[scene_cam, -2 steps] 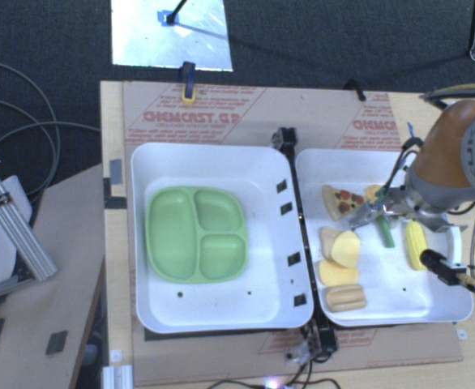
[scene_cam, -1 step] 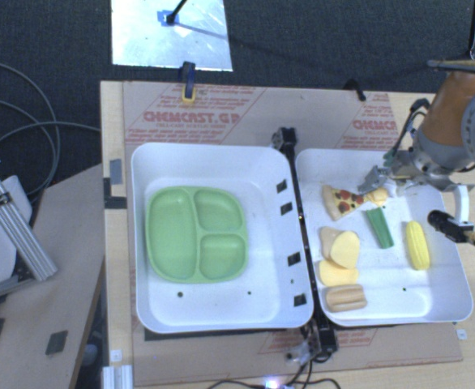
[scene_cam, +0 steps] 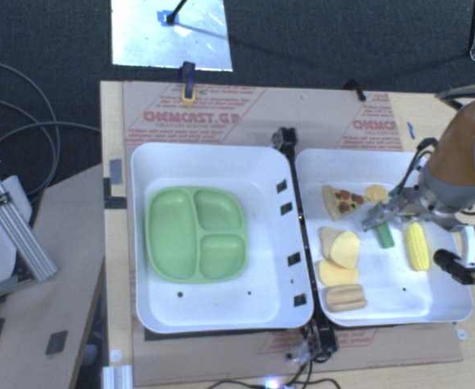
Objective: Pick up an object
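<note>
Reaching in over the right bin (scene_cam: 444,298), our gripper (scene_cam: 377,219) hangs low beside the green piece (scene_cam: 384,236), which lies just under its tip. That piece's long axis runs roughly up and down the view, parallel to the corn cob (scene_cam: 417,245) a little further right of it. We cannot tell how the tool itself is set, since it blurs against the bin floor; the green piece seems nearest to it

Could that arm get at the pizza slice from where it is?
Probably yes. The gripper hangs low in the right bin, close beside the pizza slice, which lies flat with nothing on top of it or between them.
</note>
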`<state>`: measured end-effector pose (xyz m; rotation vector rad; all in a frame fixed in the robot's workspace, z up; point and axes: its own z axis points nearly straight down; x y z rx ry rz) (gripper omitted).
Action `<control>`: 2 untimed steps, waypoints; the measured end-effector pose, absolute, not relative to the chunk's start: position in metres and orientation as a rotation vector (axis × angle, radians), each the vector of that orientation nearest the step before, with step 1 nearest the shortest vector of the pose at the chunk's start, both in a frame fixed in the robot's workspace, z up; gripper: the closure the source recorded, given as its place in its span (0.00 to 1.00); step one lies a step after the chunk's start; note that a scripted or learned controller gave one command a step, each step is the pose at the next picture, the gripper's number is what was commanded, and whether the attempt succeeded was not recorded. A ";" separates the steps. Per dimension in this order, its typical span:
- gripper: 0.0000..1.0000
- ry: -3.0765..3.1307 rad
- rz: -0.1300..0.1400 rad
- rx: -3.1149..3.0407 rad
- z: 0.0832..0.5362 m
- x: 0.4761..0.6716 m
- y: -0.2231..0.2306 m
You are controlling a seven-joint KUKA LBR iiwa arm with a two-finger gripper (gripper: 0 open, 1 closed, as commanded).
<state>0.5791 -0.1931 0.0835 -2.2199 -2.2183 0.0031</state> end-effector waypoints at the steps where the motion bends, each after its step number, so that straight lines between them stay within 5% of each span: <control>1: 1.00 -2.226 -0.005 -2.223 0.096 0.583 -0.193; 2: 1.00 -2.237 -0.009 -2.207 0.085 0.618 -0.095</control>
